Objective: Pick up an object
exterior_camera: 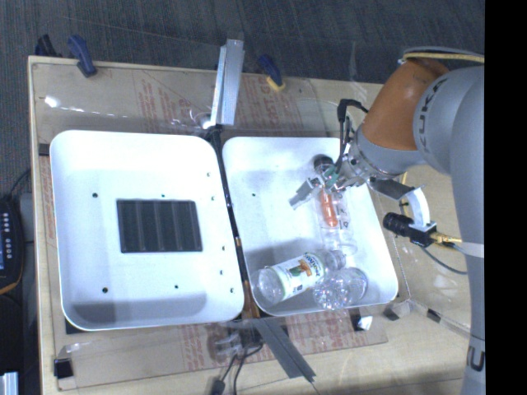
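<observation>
The gripper (pixel 323 189) is hanging over the right bin (pixel 263 179), just above a clear bottle with an orange band (pixel 332 212); whether it is pinching anything I cannot tell; a labelled bottle (pixel 290 276) is lying near the bin's front edge.

My claw (pixel 323 189) hangs in the right bin (pixel 255 171); two bottles (pixel 290 279), perhaps three, lie along its near edge, beside the left bin (pixel 74 171).
</observation>
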You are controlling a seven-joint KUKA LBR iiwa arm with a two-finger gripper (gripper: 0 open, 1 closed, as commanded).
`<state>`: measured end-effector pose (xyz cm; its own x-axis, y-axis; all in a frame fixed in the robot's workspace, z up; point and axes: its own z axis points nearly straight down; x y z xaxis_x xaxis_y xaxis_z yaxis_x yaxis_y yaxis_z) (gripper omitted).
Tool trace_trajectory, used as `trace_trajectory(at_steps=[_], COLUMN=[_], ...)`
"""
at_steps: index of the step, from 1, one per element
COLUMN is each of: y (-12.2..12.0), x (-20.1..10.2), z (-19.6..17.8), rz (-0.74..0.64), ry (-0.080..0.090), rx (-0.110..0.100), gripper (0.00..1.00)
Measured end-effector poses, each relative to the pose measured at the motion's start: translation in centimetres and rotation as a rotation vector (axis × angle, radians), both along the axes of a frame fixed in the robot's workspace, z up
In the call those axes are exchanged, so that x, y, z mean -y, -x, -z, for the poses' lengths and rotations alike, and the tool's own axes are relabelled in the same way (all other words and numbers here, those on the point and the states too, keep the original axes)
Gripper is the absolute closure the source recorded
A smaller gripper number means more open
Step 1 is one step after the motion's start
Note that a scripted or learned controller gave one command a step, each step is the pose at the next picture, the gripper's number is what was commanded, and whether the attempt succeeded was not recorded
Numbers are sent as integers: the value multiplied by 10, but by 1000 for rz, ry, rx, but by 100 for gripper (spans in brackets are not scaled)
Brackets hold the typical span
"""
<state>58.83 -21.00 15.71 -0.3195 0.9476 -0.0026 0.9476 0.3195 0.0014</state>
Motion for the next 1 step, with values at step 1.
trace_trajectory(at_steps=[1], y=[-1], x=[-1], z=[-10], rz=[-5], ry=[2], rx=[2], gripper=[100])
